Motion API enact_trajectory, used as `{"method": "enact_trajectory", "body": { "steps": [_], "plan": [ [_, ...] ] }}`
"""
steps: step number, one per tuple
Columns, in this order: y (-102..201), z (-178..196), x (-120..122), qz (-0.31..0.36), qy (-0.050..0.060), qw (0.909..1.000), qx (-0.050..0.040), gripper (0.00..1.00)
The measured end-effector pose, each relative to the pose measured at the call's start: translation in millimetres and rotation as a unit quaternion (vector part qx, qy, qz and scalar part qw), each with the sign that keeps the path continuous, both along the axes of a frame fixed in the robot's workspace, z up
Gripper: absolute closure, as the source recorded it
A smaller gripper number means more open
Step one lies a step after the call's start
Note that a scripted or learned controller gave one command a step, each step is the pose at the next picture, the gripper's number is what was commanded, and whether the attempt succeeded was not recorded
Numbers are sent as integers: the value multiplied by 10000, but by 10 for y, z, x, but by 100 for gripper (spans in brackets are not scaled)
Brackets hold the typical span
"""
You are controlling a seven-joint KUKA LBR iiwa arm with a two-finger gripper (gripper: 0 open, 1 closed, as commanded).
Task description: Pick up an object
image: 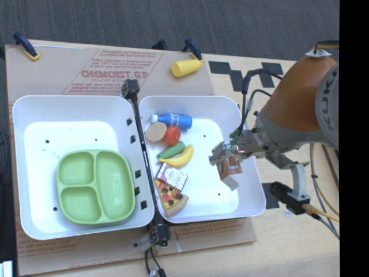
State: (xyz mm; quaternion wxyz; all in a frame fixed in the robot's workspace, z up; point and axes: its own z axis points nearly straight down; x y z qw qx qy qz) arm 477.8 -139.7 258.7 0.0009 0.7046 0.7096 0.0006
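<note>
Progress looks slight: nothing appears lifted clear of the right-hand shallow white bin [249, 194] yet. The grey-and-orange arm's end effector [226, 161] hangs over that bin's right part; a small brownish-orange card-like piece [233, 166] and a grey bit sit at its tip, but I cannot tell whether it grips them or how far open it is. The likeliest targets, a yellow plastic banana [181, 156], a green toy pepper [170, 151], a red toy tomato [172, 135] and a blue plastic bottle [175, 120], lie clustered to its left, well apart from it. A grasp and lift remain.
</note>
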Motion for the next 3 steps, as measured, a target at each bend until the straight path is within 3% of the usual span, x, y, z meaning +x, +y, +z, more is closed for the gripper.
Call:
{"method": "enact_trajectory", "body": {
  "steps": [1, 2, 3],
  "plan": [
    [975, 300, 1111, -1, 9, 10000, 5, 100],
    [880, -637, 326, -7, 41, 10000, 4, 100],
    [881, -531, 336, 14, 41, 10000, 2, 100]
  ]
}}
